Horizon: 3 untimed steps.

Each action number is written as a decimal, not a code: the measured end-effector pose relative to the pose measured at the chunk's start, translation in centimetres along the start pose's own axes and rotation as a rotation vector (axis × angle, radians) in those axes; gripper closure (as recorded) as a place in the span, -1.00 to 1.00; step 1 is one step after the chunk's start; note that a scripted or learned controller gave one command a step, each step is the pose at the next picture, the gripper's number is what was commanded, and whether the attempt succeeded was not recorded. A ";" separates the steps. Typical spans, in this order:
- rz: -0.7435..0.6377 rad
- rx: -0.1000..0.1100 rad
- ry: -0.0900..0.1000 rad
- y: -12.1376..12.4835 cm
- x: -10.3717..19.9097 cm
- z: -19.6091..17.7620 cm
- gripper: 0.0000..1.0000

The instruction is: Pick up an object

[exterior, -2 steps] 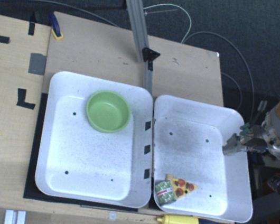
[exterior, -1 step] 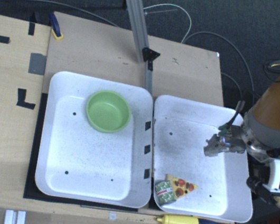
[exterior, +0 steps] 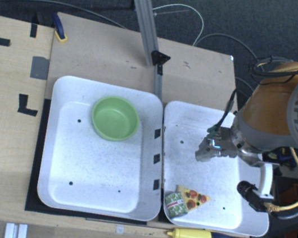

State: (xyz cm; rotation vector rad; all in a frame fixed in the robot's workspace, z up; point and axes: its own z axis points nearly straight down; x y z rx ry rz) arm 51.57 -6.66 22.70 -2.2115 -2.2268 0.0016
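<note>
You see the pizza slice toy [exterior: 194, 198] lying near and slightly left of the hand [exterior: 209, 152], apart from it; the hand hangs over the right bin [exterior: 194, 123], grip state unclear.

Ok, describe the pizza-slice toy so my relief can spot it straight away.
Find the right bin, then its near-left corner. The pizza-slice toy lies there: a yellow wedge with red spots, touching a round green-patterned piece.
</note>
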 end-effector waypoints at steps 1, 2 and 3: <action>-0.001 -0.001 0.000 0.9 5.5 -0.3 1.00; 0.000 0.002 0.000 0.7 11.0 0.9 1.00; -0.001 -0.001 0.000 0.6 16.5 -0.4 1.00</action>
